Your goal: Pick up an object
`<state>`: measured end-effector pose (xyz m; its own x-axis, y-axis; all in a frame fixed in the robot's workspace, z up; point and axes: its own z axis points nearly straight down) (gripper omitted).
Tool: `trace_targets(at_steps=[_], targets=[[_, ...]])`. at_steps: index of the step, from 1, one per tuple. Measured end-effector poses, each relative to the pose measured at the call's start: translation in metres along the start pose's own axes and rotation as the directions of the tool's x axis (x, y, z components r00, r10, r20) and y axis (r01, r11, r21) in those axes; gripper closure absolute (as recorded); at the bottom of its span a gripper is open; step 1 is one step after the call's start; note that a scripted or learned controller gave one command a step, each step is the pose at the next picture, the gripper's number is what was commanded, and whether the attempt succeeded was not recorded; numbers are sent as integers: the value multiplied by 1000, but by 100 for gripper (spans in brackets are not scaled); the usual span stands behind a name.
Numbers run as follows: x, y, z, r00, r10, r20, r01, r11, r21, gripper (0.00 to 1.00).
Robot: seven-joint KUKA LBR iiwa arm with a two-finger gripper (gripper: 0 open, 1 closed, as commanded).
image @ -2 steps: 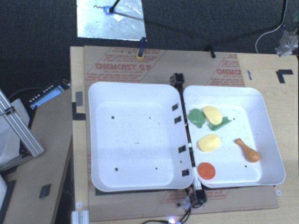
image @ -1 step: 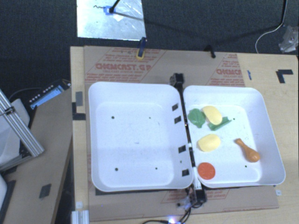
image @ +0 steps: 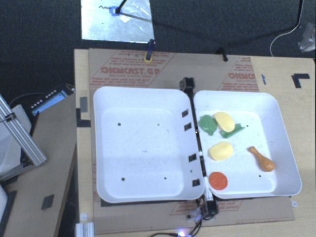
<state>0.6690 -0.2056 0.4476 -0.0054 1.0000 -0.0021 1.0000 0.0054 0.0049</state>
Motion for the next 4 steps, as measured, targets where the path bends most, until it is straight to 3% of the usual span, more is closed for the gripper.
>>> trace_targets(at_steps=[3,4], targets=[[0,0,-82,1000,-1,0,1,1000,-1,100],[0,0,-88,1000,0,0,0,1000,1,100]])
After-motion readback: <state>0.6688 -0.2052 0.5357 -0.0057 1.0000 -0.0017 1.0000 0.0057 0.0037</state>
